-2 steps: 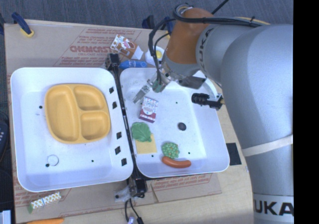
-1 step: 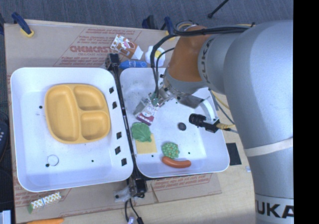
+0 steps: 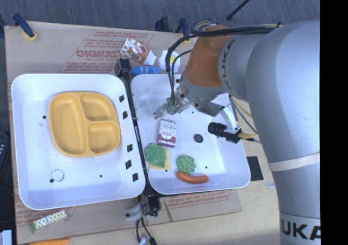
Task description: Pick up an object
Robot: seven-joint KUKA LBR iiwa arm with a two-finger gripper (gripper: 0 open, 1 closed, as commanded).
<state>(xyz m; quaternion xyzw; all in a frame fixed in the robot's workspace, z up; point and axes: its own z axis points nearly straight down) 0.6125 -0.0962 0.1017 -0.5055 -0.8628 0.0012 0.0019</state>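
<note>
Small toys in the right bin

Maroon-and-white carton lies flat mid-bin; green broccoli, peas and orange sausage lie nearer.

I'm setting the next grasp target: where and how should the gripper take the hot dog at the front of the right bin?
Probably across its middle, from straight above. The hot dog lies flat and runs lengthwise along the front wall of the right bin, so the fingers should close across its narrow width. The green peas sit just behind it, leaving little room on that side.

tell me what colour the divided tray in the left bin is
Yellow-orange; the divided tray shows plainly in the camera view.
</note>
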